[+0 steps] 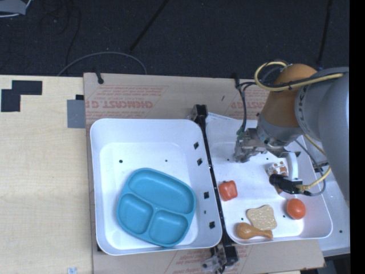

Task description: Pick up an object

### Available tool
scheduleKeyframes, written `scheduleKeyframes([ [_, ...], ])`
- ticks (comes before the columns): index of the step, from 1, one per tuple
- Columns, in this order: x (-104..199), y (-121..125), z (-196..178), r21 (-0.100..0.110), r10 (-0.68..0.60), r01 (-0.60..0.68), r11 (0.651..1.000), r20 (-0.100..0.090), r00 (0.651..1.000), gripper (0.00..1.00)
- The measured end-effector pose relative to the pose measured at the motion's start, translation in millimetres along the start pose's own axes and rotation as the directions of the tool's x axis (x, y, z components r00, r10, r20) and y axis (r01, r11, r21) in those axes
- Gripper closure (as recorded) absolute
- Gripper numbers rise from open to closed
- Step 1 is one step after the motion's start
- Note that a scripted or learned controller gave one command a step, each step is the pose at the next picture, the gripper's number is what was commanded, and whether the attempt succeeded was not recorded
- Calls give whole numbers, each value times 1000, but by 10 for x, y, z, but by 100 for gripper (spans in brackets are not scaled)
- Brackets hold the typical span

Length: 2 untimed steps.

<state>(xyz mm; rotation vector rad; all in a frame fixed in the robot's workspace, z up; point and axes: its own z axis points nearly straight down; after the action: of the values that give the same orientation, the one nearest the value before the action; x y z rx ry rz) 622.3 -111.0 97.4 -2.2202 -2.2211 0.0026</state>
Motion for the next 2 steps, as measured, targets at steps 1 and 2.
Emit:
scheduleKeyframes([
  [1,-71,-1,-454,-3,1,-1,1000,0,1000,100],
  [2,22,5,-956,-4,-1,1,1000,0,1000,100],
])
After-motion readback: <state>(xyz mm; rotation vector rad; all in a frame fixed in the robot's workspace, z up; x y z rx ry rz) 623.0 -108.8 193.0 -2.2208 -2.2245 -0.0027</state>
